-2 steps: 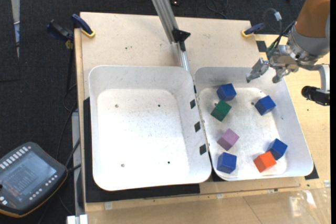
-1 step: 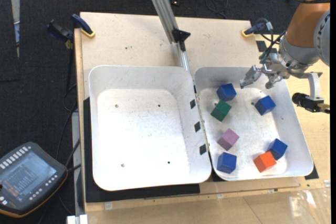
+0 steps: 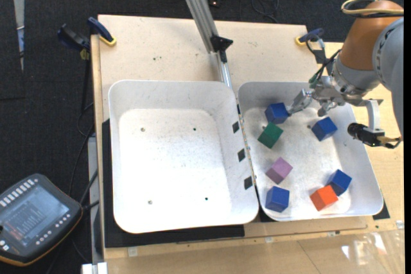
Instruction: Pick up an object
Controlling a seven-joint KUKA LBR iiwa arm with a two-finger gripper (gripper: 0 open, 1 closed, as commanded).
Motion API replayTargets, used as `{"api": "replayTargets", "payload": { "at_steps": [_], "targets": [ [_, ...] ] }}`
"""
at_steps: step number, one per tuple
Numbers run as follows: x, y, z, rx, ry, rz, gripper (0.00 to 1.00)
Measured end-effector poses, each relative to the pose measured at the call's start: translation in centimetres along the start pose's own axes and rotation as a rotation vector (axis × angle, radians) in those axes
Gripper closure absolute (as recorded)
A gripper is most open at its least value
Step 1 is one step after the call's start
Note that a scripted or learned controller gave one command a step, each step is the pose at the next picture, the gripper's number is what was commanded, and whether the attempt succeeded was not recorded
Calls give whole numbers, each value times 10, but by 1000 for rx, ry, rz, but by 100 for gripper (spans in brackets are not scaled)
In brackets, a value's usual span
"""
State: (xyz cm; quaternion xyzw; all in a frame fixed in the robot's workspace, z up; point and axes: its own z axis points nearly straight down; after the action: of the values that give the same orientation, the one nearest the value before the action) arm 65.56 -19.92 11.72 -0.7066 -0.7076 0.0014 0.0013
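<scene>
Tool (image 3: 307,101) low over the right bin (image 3: 359,163), just beside a blue cube (image 3: 277,113).

Taking the green cube (image 3: 271,135) as landmark: that blue cube sits just above it, toward the bin's far edge, with the tool tips at its right side; whether the tips are apart or together I cannot tell, and nothing shows between them. A second blue cube (image 3: 323,128) lies to the right of the green one. A purple cube (image 3: 279,170) lies just below it, a third blue cube (image 3: 277,198) further below. An orange cube (image 3: 323,197) touches a fourth blue cube (image 3: 340,181) at lower right. The left bin (image 3: 128,99) stands left of it on the counter (image 3: 167,42).
</scene>
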Motion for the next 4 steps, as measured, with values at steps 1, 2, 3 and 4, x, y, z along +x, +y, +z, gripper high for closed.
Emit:
{"api": "replayTargets", "payload": {
  "at_steps": [1, 2, 3, 4],
  "targets": [
    [0, 2, -14, -7, -2, -2, 100],
    [9, -3, -68, -11, -2, -2, 100],
    [12, 2, -132, -14, -3, -2, 100],
    [12, 3, -170, -10, -2, -1, 100]
  ]
}}
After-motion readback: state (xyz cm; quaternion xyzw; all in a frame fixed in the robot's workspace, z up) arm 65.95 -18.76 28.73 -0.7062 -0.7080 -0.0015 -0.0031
